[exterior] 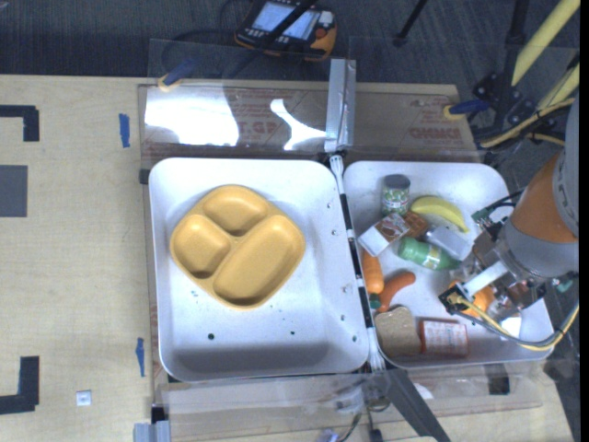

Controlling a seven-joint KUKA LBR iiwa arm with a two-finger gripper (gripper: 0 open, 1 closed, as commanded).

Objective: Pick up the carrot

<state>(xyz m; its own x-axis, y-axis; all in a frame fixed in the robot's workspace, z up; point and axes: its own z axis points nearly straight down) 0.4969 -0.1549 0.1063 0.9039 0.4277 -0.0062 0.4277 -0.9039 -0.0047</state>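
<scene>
Lying apparently left of tool: carrot.

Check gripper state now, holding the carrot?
Gripper: open/shut cannot be told; it's over the right bin, apart from the carrot, nothing seen held.

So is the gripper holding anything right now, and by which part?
Cannot be told: the gripper sits low in the right bin, apart from the carrot, nothing visibly between its fingers.

Probably lab — tripod legs, teach pendant
</scene>
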